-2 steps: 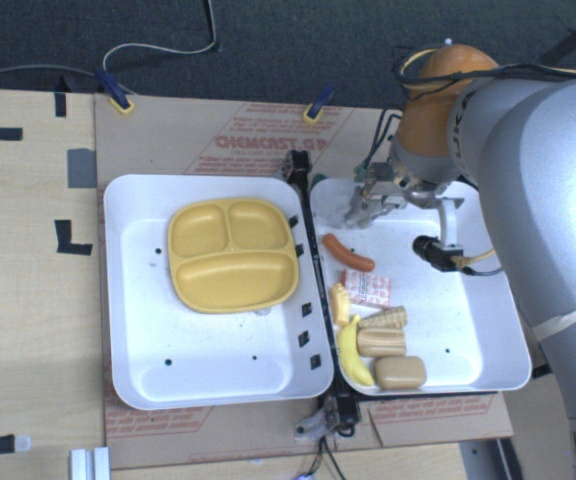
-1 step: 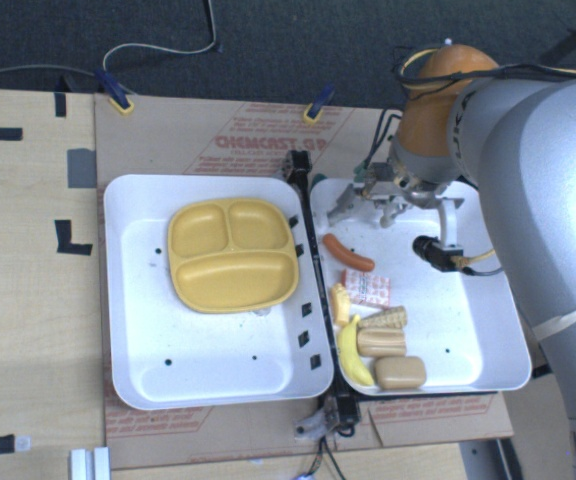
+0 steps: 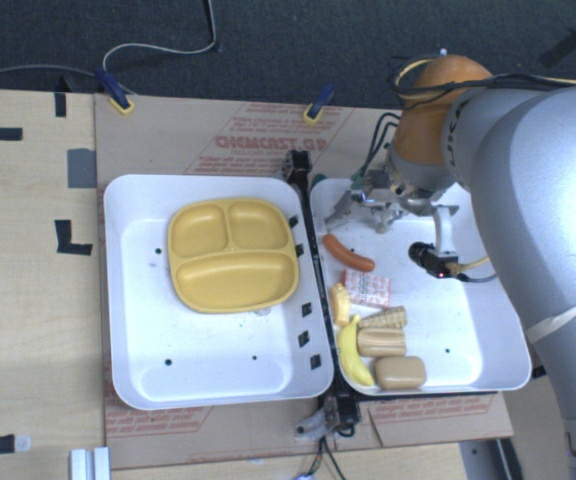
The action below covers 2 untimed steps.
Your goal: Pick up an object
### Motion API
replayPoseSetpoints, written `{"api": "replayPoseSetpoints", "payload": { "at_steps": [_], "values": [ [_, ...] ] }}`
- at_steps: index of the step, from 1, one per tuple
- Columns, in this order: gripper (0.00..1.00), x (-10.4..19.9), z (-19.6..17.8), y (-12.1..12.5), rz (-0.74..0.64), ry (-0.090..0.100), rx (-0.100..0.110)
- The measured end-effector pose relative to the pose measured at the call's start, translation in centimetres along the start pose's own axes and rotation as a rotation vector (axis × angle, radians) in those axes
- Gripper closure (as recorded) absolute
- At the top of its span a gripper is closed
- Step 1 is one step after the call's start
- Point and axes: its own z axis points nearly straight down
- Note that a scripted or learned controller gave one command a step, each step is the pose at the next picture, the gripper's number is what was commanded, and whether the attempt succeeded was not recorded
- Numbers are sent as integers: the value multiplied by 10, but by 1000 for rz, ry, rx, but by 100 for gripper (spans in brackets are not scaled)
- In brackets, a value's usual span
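Observation:
The right bin (image 3: 478,328) holds several toy foods. A red-orange sausage (image 3: 350,254) lies near its upper left, with a pink-and-white packet (image 3: 369,289) just below it. A banana (image 3: 352,352) and three tan bread-like pieces (image 3: 382,342) sit along the lower left wall. My gripper (image 3: 366,206) hangs low over the bin's far left corner, just above and behind the sausage. Nothing shows held in it.
The left bin (image 3: 133,298) holds a yellow divided plate (image 3: 233,253). A black divider (image 3: 308,268) runs between the bins. The grey arm (image 3: 528,188) covers the right bin's far right side. A black cable end (image 3: 433,259) hangs over the right bin.

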Motion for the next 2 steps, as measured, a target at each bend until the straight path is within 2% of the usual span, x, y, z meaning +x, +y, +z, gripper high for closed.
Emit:
{"api": "replayPoseSetpoints", "payload": {
  "at_steps": [1, 2],
  "values": [
    [100, 0, -10, 1, -1, -1, -2],
    [0, 0, -10, 1, -1, -1, -2]
  ]
}}
